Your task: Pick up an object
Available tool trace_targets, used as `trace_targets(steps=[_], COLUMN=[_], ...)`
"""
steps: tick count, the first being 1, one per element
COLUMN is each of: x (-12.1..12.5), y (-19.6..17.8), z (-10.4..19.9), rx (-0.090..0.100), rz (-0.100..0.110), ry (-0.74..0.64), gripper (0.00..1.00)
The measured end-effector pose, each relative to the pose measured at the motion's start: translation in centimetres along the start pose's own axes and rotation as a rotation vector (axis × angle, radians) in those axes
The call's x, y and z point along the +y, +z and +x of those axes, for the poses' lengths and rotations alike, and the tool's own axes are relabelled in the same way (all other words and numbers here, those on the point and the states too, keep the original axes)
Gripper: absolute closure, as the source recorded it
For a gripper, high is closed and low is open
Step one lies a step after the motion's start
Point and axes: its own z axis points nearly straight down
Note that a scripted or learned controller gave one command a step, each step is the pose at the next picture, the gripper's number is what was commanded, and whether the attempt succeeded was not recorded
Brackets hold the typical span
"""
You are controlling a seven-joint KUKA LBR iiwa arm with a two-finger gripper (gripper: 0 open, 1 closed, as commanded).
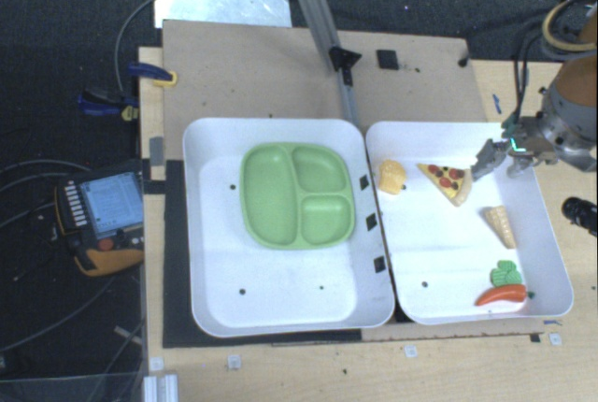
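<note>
Four toy foods lie in the right bin [551,251]: pizza slice [448,180] at 12 o'clock, yellow piece [391,176] at 10, cone [501,225] near centre, carrot [503,292] at 5. Gripper [498,159] hovers just beside the pizza, at its 2 o'clock, with fingers apart, holding nothing. Green plate [297,194] sits in the left bin [210,232].

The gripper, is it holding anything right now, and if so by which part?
Nothing is held. The gripper hangs over the right bin, just right of the pizza slice, with no object between its fingers.
</note>
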Motion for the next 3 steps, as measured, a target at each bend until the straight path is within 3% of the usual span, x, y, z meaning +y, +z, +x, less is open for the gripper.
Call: trace_targets(steps=[1, 3], x=[0.1, -0.7], y=[-0.1, 10.1], z=[0.0, -1.2], rx=[-0.001, 0.000], rz=[-0.003, 0.002], ry=[-0.001, 0.004], gripper=[0.00, 0.00])
